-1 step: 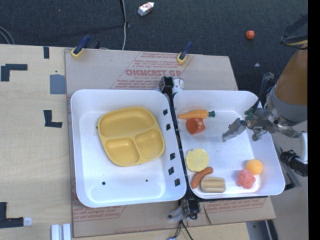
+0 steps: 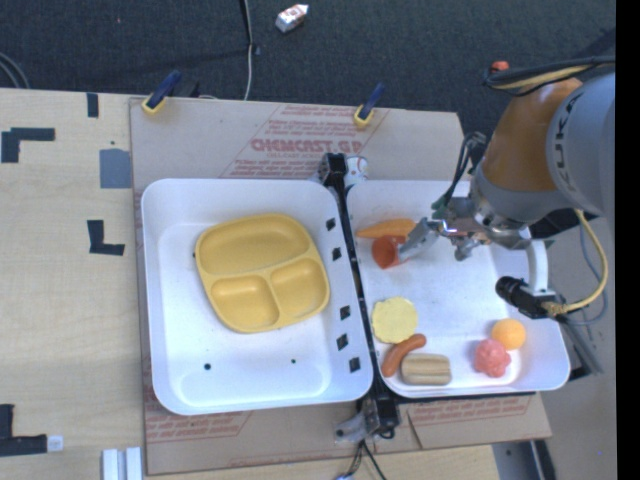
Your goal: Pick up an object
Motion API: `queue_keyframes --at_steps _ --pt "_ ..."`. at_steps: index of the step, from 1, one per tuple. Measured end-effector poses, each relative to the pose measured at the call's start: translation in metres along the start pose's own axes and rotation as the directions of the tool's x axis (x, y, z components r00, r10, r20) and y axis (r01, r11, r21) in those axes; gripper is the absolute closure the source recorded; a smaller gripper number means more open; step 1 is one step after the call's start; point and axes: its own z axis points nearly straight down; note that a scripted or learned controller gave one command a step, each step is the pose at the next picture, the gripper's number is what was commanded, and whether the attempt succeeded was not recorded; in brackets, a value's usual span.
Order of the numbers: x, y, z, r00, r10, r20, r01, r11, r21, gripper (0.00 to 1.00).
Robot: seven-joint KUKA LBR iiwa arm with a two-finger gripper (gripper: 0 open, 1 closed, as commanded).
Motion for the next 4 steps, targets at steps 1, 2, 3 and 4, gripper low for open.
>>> queue_keyframes --at_steps 1,2,3,4 --pt "0.028 0.038 0.083 1.000 0.001 0.001 -0.001 1.000 -0.002 0.00" --pt "0.022 0.083 0.073 1.000 0.003 -0.001 -0.003 1.000 0.013 0.00" --pt "0.021 0.059 0.079 1.000 0.005 0.001 -0.005 1.000 0.000 0.00" --pt "0.021 0.060 0.068 1.000 0.003 0.001 -0.003 1.000 -0.001 1.00"
